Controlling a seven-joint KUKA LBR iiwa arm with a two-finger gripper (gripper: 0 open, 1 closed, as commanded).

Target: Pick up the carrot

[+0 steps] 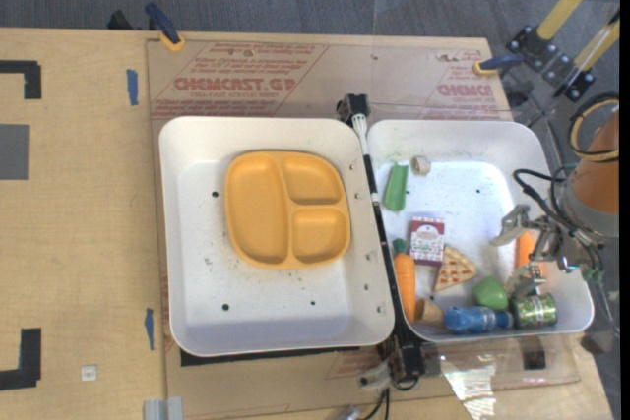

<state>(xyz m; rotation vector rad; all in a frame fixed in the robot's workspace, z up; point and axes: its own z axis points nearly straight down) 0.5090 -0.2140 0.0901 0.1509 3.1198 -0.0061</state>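
Observation:
An orange carrot (405,282) lies lengthwise against the left wall of the right bin (463,141), near its front. My gripper (527,251) hangs low over the right side of that bin, well to the right of this carrot and apart from it. A short orange piece (525,247) stands upright right at the gripper; I cannot tell whether it is held or what it is. The arm's orange band (598,182) is at the right edge.
Between carrot and gripper lie a red-and-white carton (426,241), a pizza slice (453,269), a green ball (490,292), a blue bottle (475,318) and a green can (536,312). A green stick (396,187) lies further back. The left bin (187,241) holds an orange divided plate (287,208).

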